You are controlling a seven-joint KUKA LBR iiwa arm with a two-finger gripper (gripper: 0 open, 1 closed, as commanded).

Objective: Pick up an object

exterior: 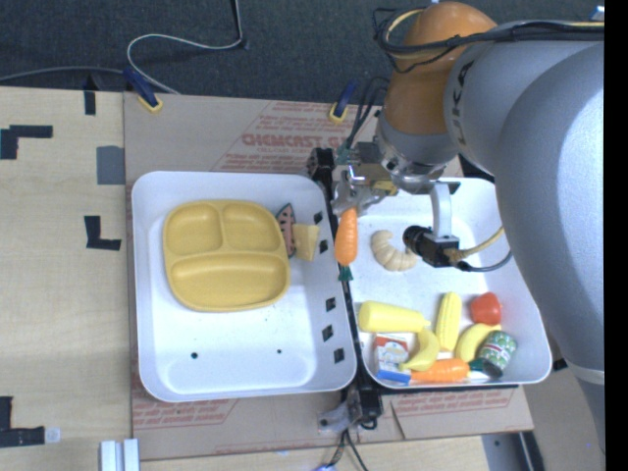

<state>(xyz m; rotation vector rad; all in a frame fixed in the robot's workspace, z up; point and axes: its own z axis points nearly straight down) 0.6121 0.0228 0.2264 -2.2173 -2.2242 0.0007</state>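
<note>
Hanging from the gripper (345,202), a carrot (346,237) points straight down, its top nipped between the fingers; I read the tool as clenched on it. The carrot sits over the divide where the left bin (157,361) and the right bin (525,356) meet, its tip just above the rims.

Step, by my judgement: the pick is made and the lift is in hand. The next move calls for a straight rise, with no sideways drift, since the hold is only on the carrot's top and a swing could shake it loose.

Nearest neighbours: a cheese wedge (306,242) to the carrot's left, just beside a yellow tray (225,254); a croissant (392,251) to its right. Farther off, the right bin's near corner is crowded with corn (447,319), a tomato (486,308) and a second carrot (439,371). Open room lies upward and over the left bin's bare floor.
</note>
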